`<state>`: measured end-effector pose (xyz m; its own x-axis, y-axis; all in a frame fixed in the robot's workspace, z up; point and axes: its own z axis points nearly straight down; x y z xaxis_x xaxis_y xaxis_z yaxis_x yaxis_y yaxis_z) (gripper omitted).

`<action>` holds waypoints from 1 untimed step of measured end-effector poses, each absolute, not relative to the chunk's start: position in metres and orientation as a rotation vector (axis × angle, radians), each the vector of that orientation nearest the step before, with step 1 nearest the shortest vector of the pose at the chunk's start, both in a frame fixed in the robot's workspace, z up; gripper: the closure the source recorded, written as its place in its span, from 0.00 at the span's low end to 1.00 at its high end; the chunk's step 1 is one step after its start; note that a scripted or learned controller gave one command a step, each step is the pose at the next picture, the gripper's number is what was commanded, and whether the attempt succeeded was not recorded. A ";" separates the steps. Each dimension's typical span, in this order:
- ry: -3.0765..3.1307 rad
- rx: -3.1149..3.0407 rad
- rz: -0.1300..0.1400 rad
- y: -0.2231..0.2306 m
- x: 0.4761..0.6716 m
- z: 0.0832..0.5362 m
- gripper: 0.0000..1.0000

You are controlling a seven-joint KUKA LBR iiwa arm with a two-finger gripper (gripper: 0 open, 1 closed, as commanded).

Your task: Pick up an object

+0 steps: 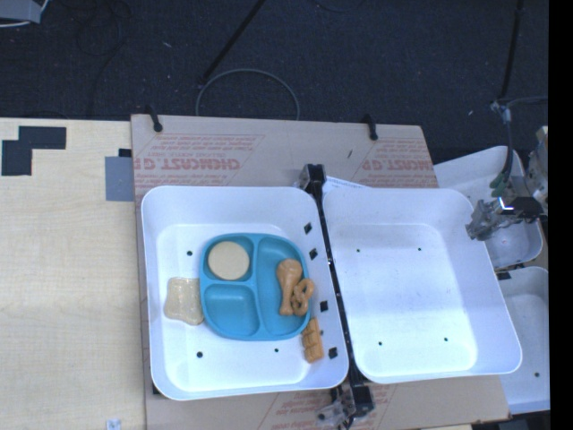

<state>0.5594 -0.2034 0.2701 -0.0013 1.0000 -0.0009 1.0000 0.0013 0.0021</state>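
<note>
Hovering at the right bin's (421,285) far right edge, the claw (498,211) shows too blurred to tell its opening. Left bin (170,213) holds blue tray (235,316), pretzel (294,287); counter (63,276) pale wood.

Glossy blue plastic tray (235,316) (smooth white bins (170,213))

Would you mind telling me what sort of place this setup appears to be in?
Probably a robotics lab grasping station: two shallow white plastic bins clipped together on a cardboard sheet, toy food on a blue sectioned plastic tray, loose cables behind.
</note>
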 end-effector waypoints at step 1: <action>2.229 2.221 -0.002 -0.155 0.555 0.254 1.00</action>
